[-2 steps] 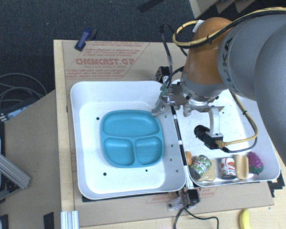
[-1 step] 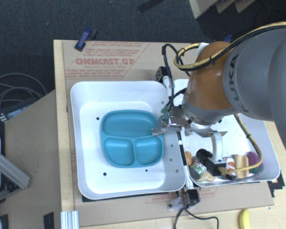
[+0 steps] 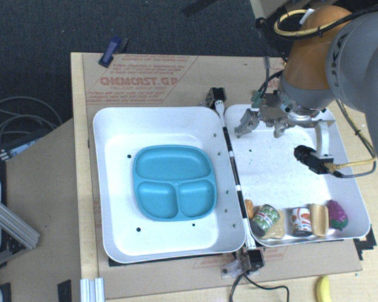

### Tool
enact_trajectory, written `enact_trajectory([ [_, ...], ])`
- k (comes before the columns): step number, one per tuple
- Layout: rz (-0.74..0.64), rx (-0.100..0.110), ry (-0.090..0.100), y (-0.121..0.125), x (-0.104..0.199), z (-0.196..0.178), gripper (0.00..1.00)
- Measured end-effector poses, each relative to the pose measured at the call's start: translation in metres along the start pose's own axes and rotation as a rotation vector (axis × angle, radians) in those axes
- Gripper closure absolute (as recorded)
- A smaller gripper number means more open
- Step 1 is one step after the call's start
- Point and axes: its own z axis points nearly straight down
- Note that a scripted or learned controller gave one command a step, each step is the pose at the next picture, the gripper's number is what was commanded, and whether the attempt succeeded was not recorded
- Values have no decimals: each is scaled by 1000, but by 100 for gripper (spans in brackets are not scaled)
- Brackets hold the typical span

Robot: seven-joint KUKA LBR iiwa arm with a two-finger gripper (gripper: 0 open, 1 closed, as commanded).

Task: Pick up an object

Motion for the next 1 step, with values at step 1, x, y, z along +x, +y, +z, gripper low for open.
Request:
enact_trajectory([
  [1,-1,4,3,-48,22,0,0],
])
